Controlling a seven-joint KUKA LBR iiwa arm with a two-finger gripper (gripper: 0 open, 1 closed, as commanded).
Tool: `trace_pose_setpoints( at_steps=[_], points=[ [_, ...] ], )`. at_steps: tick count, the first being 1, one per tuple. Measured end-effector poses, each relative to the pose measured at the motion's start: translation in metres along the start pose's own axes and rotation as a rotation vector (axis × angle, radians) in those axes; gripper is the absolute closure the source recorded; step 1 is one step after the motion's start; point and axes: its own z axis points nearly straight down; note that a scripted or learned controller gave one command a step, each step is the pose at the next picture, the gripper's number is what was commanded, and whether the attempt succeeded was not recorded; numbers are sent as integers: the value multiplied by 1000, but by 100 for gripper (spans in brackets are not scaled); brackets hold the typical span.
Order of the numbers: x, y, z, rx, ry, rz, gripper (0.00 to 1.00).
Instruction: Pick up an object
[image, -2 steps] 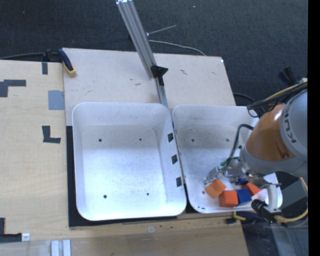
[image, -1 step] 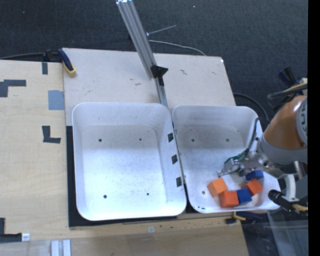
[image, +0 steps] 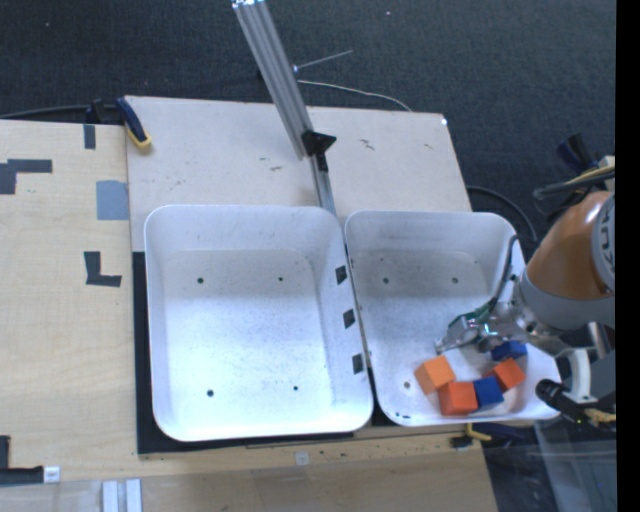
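Two shallow white plastic bins (image: 250, 225) stand on the bench. Three orange cubes (image: 435, 374) and two blue cubes (image: 489, 391) lie at the right bin's near right corner (one blue partly hidden).

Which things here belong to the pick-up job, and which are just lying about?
Job: gripper; orange blocks; blue blocks; right bin holding them.

Lying about: left bin; metal rail; yellow-handled clamp; tape marks on the bench.
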Motion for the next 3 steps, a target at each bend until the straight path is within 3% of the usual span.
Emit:
trace_pose_setpoints(
  at_steps=[1, 2, 3],
  points=[
    [1, 0, -10, 1, -1, -1, 100],
    [0, -24, -57, -11, -22, 9, 100],
    [74, -24, -45, -7, -17, 1, 100]
  ],
)
